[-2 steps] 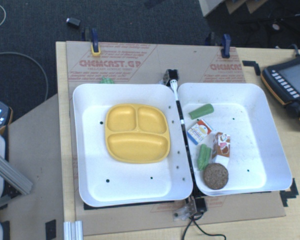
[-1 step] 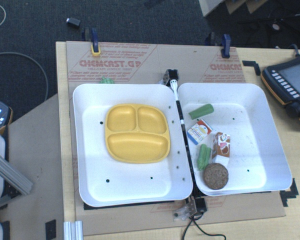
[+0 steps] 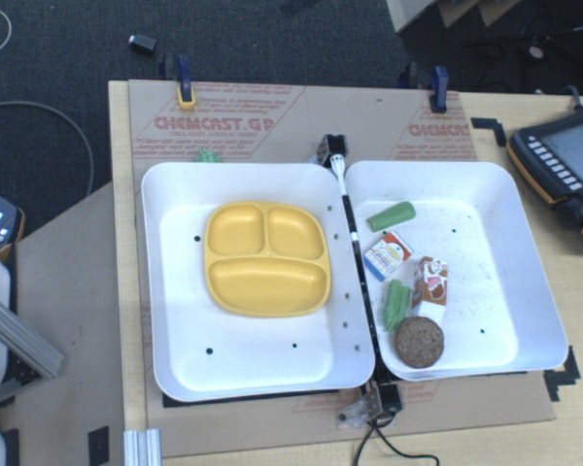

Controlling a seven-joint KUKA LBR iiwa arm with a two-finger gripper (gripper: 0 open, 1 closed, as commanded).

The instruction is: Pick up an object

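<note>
The right bin (image 3: 496, 260) holds several small items along its left side. A green stick-shaped piece (image 3: 391, 216) lies near the top. Below it sits a small white carton with red and blue print (image 3: 387, 256). A second green piece (image 3: 397, 302) lies beside a brown and white wrapper (image 3: 431, 283). A round brown cookie-like disc (image 3: 420, 342) rests near the bin's front edge. In the left bin (image 3: 175, 338) a yellow divided plate (image 3: 267, 258) lies flat.
The two bins meet along a black seam (image 3: 355, 250). Blue clamps (image 3: 185, 81) (image 3: 438, 87) hold the cardboard sheet at the back. A black and orange pendant (image 3: 562, 163) lies at the right edge of the bench.
</note>
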